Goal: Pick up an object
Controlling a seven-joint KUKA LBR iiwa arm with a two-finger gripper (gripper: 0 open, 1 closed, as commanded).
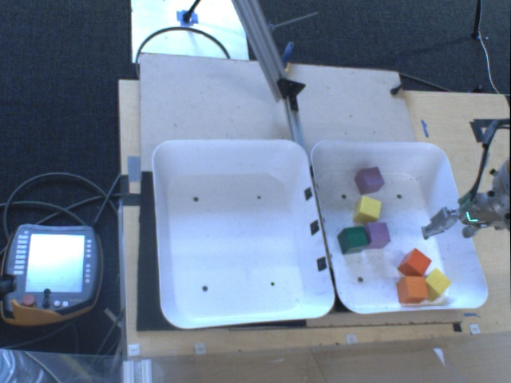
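Two shallow white plastic bins sit side by side on the pale wooden tabletop (351, 94), and the right bin (399, 156) is where all the action is. Seven small blocks lie inside it: two purple, two yellow, two orange, one green. Taking the dark green cube (352, 238) as our marker, near the bin's middle: a purple cube (378, 234) presses right up against its right side, a yellow cube (367, 209) sits just above it, and another purple cube (369, 179) lies farther up again. Off to the green cube's lower right, a cluster of three: one orange cube (414, 262), a second orange cube (412, 290) just below it, and a yellow cube (437, 282) touching their right side. The grey gripper (435, 225) comes in from the right edge, hanging over the bin well right of the green cube and above the orange cluster; whether its fingers are apart or together, I cannot tell. The left bin (172, 214) lies beside it, left of the green cube.
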